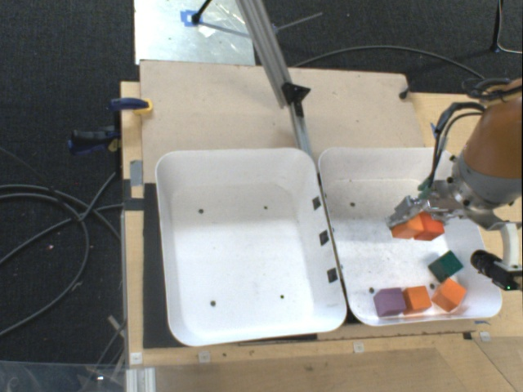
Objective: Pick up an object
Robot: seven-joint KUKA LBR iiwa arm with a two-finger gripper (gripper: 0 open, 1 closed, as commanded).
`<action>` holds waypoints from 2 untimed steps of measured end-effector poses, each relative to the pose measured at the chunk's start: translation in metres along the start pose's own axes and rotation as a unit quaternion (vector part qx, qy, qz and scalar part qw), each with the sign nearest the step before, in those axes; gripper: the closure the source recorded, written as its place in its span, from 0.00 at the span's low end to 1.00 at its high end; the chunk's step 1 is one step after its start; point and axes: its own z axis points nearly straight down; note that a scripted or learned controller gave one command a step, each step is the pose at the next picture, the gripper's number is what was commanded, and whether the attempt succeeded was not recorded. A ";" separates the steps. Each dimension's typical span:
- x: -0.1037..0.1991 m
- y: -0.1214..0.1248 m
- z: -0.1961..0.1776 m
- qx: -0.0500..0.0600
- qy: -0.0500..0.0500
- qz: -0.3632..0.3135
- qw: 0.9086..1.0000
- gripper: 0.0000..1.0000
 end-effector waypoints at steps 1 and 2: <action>-0.051 0.008 0.089 -0.002 -0.001 0.000 1.000 0.00; -0.051 0.008 0.081 -0.001 0.000 -0.001 1.000 1.00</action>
